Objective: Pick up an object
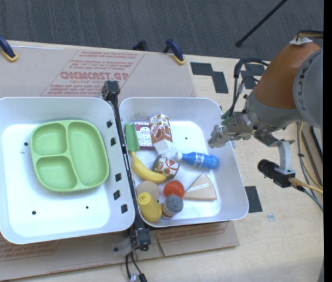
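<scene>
The right bin (227,178) holds a heap of small things: a blue bottle (200,160) with a white cap, a banana (144,170), a red and white carton (160,128), a green-edged packet (138,137), a round printed cup (166,165), a sandwich wedge (201,190), a red ball (174,188), a yellow squeeze bottle (147,206) and a grey-topped jar (172,205). My gripper (220,135) hangs over the bin's right rim, just up and right of the blue bottle. Nothing shows between its fingers.
The left bin (13,216) holds a green divided plate (70,154). A black divider with clips (117,151) runs between the bins. Cardboard (89,72) lies behind them, held by blue and yellow clamps (4,46). Cables and a black bracket (276,173) lie to the right.
</scene>
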`<state>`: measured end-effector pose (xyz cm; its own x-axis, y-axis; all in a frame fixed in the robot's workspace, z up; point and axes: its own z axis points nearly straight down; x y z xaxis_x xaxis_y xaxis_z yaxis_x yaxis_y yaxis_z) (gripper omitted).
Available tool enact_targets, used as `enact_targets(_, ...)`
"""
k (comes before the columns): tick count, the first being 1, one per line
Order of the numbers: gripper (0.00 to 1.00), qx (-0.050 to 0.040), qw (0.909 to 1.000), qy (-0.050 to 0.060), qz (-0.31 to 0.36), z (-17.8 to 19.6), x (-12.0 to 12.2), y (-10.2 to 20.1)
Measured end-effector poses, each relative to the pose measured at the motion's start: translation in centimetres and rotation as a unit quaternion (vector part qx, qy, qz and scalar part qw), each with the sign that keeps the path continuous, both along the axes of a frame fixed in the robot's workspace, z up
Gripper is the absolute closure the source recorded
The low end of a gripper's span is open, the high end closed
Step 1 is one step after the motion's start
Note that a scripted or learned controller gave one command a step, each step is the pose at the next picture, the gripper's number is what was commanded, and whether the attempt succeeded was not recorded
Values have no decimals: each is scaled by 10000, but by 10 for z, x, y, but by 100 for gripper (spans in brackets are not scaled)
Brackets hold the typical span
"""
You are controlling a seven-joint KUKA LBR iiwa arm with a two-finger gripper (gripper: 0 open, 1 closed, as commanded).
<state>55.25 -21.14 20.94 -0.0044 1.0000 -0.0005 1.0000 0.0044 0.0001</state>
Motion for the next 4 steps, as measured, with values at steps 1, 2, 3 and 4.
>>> enact_targets(1,100,2,10000,5,5,-3,14,0)
enact_targets(2,100,8,10000,24,7,-21,-43,38)
enact_targets(3,100,5,10000,26,22,-11,-42,37)
enact_targets(4,100,2,10000,28,40,0,-41,37)
